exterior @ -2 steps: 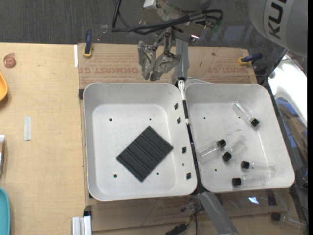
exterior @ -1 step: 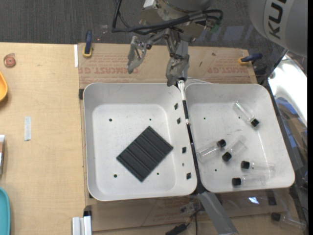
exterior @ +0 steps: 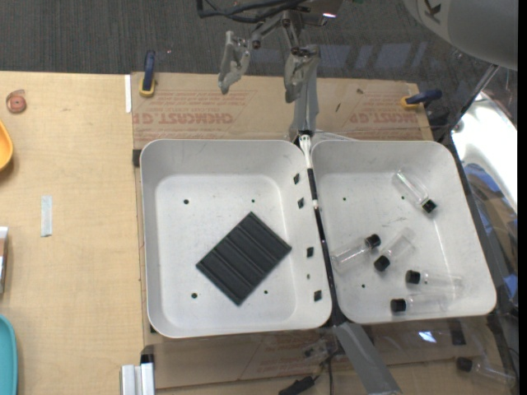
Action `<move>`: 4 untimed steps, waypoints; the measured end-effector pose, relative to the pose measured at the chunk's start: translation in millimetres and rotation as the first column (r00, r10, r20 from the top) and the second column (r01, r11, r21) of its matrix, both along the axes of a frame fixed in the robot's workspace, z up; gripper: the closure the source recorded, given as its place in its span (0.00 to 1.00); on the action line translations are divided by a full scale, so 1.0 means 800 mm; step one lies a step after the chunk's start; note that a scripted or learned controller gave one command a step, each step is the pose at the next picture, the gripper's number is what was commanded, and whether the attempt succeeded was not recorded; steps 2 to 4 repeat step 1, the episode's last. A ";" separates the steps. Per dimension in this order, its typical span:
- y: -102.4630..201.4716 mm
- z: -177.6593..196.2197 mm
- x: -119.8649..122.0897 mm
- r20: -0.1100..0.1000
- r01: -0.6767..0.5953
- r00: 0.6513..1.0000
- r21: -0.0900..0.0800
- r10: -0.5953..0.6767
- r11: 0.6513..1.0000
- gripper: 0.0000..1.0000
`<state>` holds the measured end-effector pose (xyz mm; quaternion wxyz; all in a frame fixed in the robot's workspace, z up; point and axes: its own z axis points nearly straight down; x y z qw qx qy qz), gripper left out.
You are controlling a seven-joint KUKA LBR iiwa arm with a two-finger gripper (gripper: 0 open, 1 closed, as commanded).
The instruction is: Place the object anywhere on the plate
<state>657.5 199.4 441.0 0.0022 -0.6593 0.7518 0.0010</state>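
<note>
Gripper (exterior: 266, 72) is at the top of the camera view, above the far edge of the bins, over the brown cardboard sheet (exterior: 280, 109). Jaws stand wide apart, one finger left and one right, with nothing between them and nothing touched. Cables run down to the gripper from above. A grey part of the arm (exterior: 469, 11) shows in the upper right corner.

Left bin (exterior: 156, 220): a black ribbed plate (exterior: 244, 257) lies flat near the middle, turned diagonally to the bin walls.

Right bin (exterior: 461, 212): several clear vials with black caps. One vial (exterior: 413, 192) lies toward the far right; another vial (exterior: 356, 251) and more lie in a loose cluster in the near half, some just beside each other. All vials are well apart from the plate, in the other bin.

Blue clamps (exterior: 149, 66) hold the cardboard to the desk (exterior: 66, 204).
</note>
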 end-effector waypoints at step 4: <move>0.014 0.000 0.003 0.002 -0.739 0.674 -0.001 0.739 0.674 0.00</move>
